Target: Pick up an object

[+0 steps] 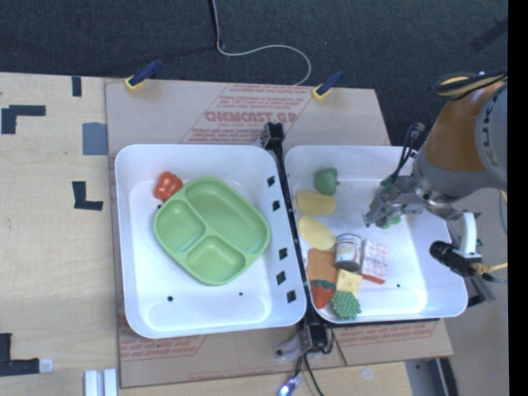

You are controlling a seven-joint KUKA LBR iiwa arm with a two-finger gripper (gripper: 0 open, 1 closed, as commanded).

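Note:
My gripper (384,210) is low over the right bin (412,299), near its right middle. A small green bit (393,218) shows right under it; what it is I cannot make out. To its left lie a green round fruit (327,180), a yellow piece (314,203) and a pale yellow lemon shape (316,232). Below it stand a small can (348,252) and a white and red packet (376,259). An orange block (321,264), a cheese wedge (347,281), a red piece (322,292) and a green broccoli shape (346,304) crowd the front left corner.
The left bin (148,304) holds a green divided plate (212,229) and a red toy vegetable (167,186) at its back left. A black divider (285,221) runs between the bins. The arm's orange band (462,130) hangs over the right bin's far right side.

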